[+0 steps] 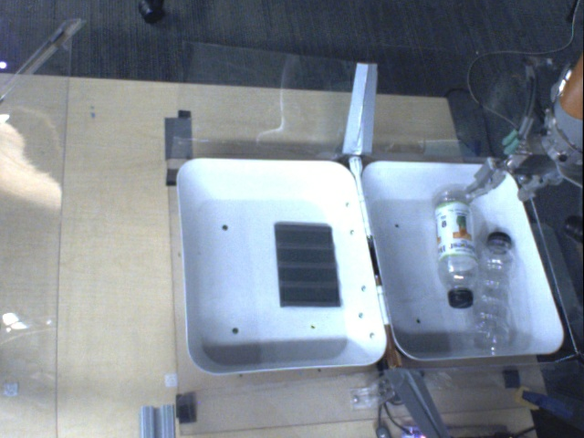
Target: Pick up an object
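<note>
Nearest the camera, inside the right bin (547, 331), a clear bottle (488, 299) lies just right of the labelled bottle (455, 245). Beyond the labelled bottle's top end hovers the gripper (497, 173), holding nothing; how its tips are set, I cannot tell. Risk, as I judge it: slick round plastic could roll or squirt free under a pinch.

We see our arm (568, 108) entering at the upper right edge, its orange band just visible at the frame's border. The wrist angles down and to the left, and our claw (485, 179) points along the same slant. Its fingers are too small and blurred to read.
</note>
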Robot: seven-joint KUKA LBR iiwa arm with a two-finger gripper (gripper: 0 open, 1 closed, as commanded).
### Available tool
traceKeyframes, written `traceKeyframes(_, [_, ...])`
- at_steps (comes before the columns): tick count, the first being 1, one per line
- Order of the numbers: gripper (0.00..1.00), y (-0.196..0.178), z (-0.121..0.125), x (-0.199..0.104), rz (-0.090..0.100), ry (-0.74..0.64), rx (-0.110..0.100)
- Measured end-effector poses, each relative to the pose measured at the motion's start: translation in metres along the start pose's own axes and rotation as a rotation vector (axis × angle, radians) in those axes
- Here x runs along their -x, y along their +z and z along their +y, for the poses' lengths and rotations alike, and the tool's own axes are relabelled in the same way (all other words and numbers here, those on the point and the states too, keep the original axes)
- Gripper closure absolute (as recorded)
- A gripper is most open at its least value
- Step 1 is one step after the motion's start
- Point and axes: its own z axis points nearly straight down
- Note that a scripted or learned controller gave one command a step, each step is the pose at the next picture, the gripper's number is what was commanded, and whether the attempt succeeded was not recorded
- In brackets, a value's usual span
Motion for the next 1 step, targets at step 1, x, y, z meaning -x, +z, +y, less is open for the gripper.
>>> traceKeyframes(1, [0.00,0.0925,0.0271,0.0110,0.001,-0.180,-0.001])
